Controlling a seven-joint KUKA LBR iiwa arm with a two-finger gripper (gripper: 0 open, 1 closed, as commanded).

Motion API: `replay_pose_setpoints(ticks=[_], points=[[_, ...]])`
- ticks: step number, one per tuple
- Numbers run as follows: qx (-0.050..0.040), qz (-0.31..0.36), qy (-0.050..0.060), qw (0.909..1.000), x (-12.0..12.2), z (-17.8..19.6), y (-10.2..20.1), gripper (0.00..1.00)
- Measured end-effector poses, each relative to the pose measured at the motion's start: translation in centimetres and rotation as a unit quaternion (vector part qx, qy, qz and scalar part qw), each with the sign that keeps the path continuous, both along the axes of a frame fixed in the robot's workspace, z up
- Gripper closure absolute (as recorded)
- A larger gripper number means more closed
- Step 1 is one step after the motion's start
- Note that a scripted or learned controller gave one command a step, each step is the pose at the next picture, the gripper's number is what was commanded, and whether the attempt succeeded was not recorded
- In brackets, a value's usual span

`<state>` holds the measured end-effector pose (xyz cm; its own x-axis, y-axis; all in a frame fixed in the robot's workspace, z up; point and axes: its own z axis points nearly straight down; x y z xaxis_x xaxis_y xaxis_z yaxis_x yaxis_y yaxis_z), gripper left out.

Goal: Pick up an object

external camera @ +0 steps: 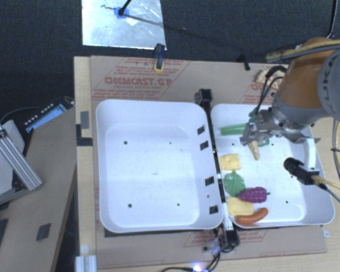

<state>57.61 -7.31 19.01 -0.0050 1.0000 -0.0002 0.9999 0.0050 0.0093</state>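
Two smooth white bins (153,109); gripper (254,142) grips a tapered tan cone (255,150) (right bin).

Right bin's got toy food bunched at its left side: cheese wedge (231,162), green leaf (234,182), purple grapes (253,195), orange sausage (253,216), plus a green stick (232,130) further back.

Brown worktop (141,75) with red print, seen at a slant. Bearing 2 shallow white bins side by side: left bin (105,169) and right bin (323,208), touching along black clips (208,163). Yellow-and-blue clamp (158,58) at the far edge, between the bins' far corners and a foil sheet (122,16).
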Motion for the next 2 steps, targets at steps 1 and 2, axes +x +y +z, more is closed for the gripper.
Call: replay_pose_setpoints(ticks=[1, 2], points=[[0.0017, 0.003, 0.003, 1.0000, 3.1, -0.5, 6.9, 1.00], [0.0025, 0.004, 0.002, 1.0000, 3.8, 3.0, 16.6, 1.00]])
